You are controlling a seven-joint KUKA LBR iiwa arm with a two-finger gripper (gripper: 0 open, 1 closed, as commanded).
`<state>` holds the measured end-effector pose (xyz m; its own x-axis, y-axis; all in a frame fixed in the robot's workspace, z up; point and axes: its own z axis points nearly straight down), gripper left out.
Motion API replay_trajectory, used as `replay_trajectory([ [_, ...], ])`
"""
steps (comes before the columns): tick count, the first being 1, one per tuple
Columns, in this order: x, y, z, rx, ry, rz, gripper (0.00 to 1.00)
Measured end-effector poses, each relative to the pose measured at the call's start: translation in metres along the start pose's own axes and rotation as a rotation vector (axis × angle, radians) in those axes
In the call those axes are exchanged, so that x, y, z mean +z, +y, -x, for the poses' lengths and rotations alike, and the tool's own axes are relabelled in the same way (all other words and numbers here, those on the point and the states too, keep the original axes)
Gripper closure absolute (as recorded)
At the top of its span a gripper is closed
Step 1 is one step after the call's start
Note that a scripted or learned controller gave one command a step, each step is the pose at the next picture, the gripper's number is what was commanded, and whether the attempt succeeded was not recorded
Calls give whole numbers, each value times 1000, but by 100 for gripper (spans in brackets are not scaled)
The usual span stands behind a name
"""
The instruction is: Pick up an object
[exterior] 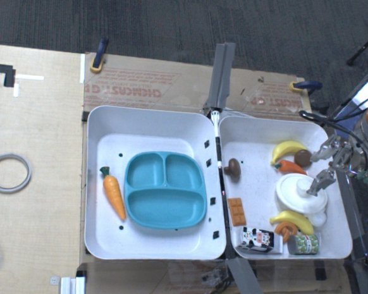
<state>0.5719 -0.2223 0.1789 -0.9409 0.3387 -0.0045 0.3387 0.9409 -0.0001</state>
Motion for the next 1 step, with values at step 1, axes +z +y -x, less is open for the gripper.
replay_trajectory([
  [1,85,39,42,58,-2,0,0],
])
